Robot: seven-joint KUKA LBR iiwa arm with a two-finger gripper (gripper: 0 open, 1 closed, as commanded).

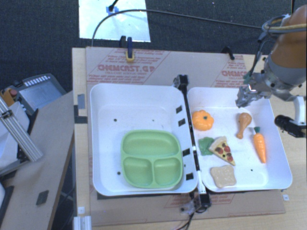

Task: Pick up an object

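Observation:
The right bin [283, 176] holds an orange pumpkin [203, 120], a brown chicken drumstick [243, 123], an orange carrot [259, 146], a pizza slice [222, 150], a green leaf [206, 144] and a slice of toast [223, 176]. My gripper [246, 98] hangs over the back of that bin, just above the drumstick's upper end and apart from it. Nothing shows between its fingers.
The left bin [105, 99] holds a green three-compartment tray [151, 157] at its front. A black divider clip strip [187, 128] runs between the bins. A cable [192, 17] crosses the back. The arm [288, 51] fills the upper right.

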